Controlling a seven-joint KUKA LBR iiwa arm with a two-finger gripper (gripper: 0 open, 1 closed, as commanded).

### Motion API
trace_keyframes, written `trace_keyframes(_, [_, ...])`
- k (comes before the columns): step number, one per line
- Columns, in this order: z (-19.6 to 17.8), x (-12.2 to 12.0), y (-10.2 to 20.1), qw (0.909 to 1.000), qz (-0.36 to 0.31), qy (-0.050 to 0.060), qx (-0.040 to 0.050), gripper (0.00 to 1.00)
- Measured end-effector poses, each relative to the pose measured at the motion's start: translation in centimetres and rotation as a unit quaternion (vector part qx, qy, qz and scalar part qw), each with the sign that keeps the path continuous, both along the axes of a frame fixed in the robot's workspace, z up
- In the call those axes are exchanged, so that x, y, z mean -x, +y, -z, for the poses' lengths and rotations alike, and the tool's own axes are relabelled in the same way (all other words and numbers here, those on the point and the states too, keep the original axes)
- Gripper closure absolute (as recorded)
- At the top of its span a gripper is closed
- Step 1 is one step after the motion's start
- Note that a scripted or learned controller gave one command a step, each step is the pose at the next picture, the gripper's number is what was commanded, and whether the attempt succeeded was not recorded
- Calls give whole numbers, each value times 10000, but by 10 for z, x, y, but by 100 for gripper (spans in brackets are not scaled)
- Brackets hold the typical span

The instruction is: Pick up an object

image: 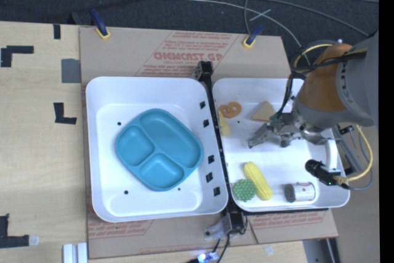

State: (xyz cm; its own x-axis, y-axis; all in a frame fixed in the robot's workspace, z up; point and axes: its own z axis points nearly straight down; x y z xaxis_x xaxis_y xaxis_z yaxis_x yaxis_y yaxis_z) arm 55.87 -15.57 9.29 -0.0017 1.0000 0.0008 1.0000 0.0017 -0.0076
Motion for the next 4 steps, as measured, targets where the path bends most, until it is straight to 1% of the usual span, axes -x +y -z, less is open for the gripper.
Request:
trace_keyframes(1, [-14,-1,0,10000,-7,-21,3,100])
trace_keyframes(2, [-71,6,-5,10000,8,-57,11,100])
trace_keyframes(3, [-112,5,-5,10000,3,-56,11,100])
trace_keyframes(4, [-117,-4,43,10000,-22,-42,-3,100])
